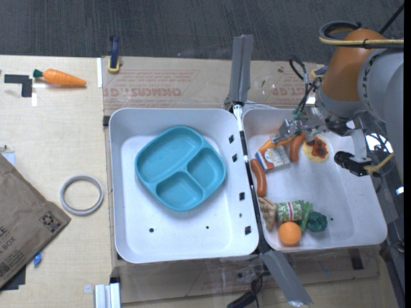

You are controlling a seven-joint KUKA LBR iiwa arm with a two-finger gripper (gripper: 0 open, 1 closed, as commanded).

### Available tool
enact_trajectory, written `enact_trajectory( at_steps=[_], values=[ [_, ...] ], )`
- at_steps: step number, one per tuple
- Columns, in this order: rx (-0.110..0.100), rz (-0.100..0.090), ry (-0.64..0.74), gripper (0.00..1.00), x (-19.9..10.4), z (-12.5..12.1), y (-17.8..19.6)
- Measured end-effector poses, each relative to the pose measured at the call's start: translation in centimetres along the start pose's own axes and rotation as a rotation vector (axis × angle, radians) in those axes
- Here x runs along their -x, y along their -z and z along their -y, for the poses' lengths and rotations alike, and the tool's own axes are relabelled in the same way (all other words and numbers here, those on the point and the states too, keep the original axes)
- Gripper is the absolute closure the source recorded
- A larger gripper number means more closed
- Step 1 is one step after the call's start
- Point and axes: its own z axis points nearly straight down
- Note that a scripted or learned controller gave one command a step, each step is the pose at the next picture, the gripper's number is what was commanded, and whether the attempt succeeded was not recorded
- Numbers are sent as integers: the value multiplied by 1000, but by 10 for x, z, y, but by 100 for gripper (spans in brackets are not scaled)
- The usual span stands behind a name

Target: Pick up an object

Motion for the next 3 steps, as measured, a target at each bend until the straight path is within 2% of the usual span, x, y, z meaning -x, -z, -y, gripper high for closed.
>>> enact_trajectory(
  at_steps=[1,2,3],
  values=[
    [-18,1,-184,0,-4,29,15],
    [-16,2,-160,0,-22,8,-11],
    [-21,2,-160,100,-21,9,-4]
  ],
)
